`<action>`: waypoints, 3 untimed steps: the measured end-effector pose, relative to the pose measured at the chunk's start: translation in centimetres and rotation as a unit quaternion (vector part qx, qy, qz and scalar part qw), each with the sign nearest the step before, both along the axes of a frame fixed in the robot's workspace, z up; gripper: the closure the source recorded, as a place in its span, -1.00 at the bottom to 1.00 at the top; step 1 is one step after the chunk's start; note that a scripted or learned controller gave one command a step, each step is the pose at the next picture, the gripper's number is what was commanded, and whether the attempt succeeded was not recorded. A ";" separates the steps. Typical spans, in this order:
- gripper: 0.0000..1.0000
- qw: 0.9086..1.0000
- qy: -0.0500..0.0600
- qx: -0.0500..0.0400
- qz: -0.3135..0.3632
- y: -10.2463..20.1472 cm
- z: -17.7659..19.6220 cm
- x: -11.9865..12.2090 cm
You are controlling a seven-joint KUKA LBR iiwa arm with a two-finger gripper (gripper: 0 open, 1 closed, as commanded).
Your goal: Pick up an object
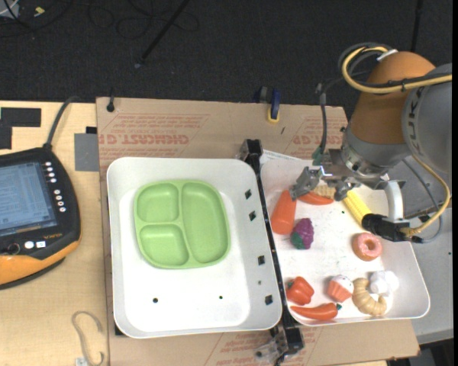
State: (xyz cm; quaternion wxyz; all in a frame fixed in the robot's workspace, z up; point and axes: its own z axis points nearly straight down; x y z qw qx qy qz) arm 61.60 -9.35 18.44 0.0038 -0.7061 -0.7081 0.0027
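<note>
My gripper [323, 187] hangs over the far part of the right bin [412, 269], its two metal fingers spread open. Just below them lies a small red-orange pepper-like piece [316, 199], partly covered by the gripper; nothing sits between the fingers. An orange carrot [283, 214] lies to its left and a yellow piece [356, 207] to its right. Purple grapes [303, 233] and a pink donut [366, 246] lie nearer the middle. Along the near edge are a red pepper [299, 288], a long red chili [315, 311], a small cupcake [340, 287], a croissant [370, 300] and a white piece [383, 282].
The left bin [126, 280] holds a green divided plate [182, 223]. A black divider [263, 242] runs between the bins. A teach pendant [27, 212] lies at the bench's left. Cables [401, 223] trail from the arm over the right bin's far right side.
</note>
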 end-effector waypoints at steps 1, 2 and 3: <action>-1.00 1.000 -0.001 0.000 -0.001 0.0 -6.4 0.2; -1.00 1.000 -0.001 0.000 -0.002 0.4 -9.9 0.1; 1.00 1.000 -0.002 0.000 -0.005 0.2 -8.7 0.1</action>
